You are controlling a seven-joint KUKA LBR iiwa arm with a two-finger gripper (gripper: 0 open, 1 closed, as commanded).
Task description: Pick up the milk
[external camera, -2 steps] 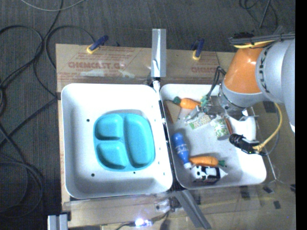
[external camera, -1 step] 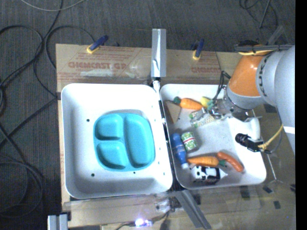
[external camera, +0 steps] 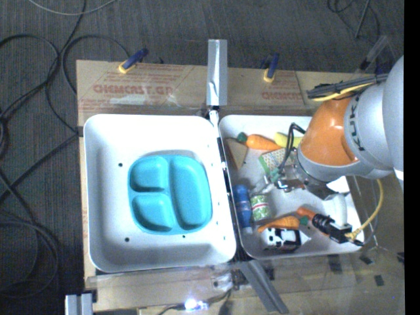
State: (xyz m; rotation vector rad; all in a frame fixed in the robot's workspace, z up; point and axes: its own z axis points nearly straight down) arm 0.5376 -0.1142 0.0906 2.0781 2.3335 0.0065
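Milk: one small black-and-white cow-patterned carton (external camera: 282,239), at the near edge of the right shallow white bin (external camera: 262,119).
Hand: the grey arm's hand (external camera: 286,181) hangs over the middle of that bin, beyond the carton and apart from it. How far open it is cannot be told, and nothing is seen in its hold.
Risk, crowding: an orange toy carrot (external camera: 287,222) lies against the carton's far side, and a green-and-white can (external camera: 260,207) and a blue plastic bottle (external camera: 243,206) are near. A descent slightly off line would likely catch one of these instead.
Risk, wall: the carton sits close to the bin's near wall, so the hand may strike the rim or wedge the carton against it.
Count, bins: two, the left shallow white bin (external camera: 105,176) alongside on the brown desk (external camera: 151,90).
Count, carrots: two, the second carrot (external camera: 261,141) at the far side.
Count, plates: one blue three-compartment plastic plate (external camera: 172,192), in the left bin.
Count, carton, can, bottle: one each.
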